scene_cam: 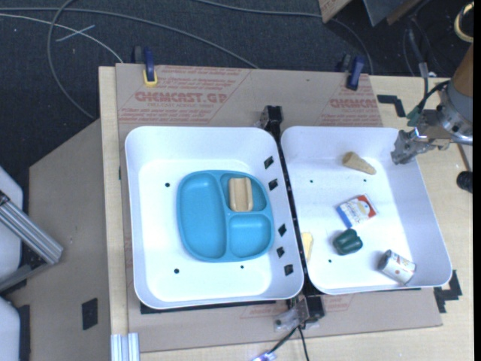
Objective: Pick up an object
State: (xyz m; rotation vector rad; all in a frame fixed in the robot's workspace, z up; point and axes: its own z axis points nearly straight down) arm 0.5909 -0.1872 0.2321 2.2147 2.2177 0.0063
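The right bin [421, 201] holds a tan wedge-shaped piece [359, 163] near its back, a small blue, white and red packet [355, 210] in the middle, a dark green rounded object [347, 241] below it, and a small white-and-silver can [396, 266] lying at the front right. A yellow sliver [306, 245] rests against the bin's left wall. My gripper [406, 146] hangs over the back right rim of this bin, right of the tan wedge, with nothing seen between its fingers.
The left bin [150, 201] carries a blue divided tray [197, 216] with a tan block [240, 194] in its upper right compartment. Black clips run along the divider between the bins. Clamps hold the cardboard base at the back edge.
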